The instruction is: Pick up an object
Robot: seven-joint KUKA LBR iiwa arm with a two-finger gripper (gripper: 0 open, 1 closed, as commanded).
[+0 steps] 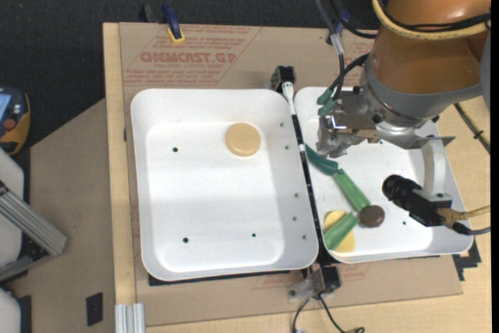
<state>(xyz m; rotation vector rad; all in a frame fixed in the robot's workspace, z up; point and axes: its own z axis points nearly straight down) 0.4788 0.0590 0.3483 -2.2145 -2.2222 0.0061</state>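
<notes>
Over right bin (394, 171), tool (334, 141)

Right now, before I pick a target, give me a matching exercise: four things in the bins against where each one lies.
Things:
1 disc
2 green stick
3 brown ball
4 yellow piece

Places:
A right bin, front corner next to the left bin
B alone in the left bin
C slanting frontward from under the gripper
D just right of the stick's front end, as the view shows it

Pairs: 1-B, 2-C, 3-D, 4-A
</notes>
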